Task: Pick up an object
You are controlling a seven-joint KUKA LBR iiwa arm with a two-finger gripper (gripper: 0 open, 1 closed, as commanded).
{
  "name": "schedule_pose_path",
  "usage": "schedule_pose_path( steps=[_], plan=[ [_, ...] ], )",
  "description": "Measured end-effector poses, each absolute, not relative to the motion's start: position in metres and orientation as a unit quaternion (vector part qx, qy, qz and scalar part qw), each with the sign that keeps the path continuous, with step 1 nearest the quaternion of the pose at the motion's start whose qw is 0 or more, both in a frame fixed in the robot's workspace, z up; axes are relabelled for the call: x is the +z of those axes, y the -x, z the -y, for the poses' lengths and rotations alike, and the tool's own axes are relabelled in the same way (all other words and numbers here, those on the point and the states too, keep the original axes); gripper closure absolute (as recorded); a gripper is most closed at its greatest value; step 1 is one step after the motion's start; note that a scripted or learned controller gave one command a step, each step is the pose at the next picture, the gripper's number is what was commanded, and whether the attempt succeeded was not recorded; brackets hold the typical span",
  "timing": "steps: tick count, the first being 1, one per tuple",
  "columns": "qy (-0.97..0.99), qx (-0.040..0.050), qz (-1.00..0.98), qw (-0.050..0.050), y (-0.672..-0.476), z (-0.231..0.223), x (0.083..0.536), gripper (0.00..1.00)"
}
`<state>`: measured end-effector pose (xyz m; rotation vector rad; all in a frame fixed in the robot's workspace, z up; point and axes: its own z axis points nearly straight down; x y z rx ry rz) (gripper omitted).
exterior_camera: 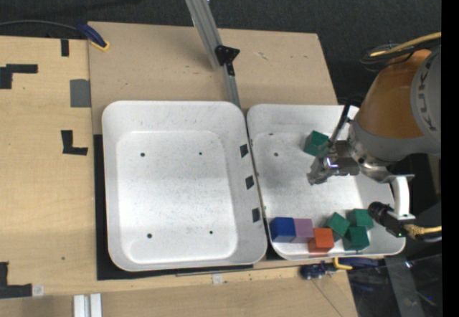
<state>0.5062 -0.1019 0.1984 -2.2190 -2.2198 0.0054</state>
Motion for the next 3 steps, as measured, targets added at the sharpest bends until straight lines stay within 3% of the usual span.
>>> schedule_pose_path(
  steps=[3],
  plan=[
    [0.704, 0.0001, 0.710, 0.002, -0.512, -0.072, 0.213, 1.00]
  ],
)
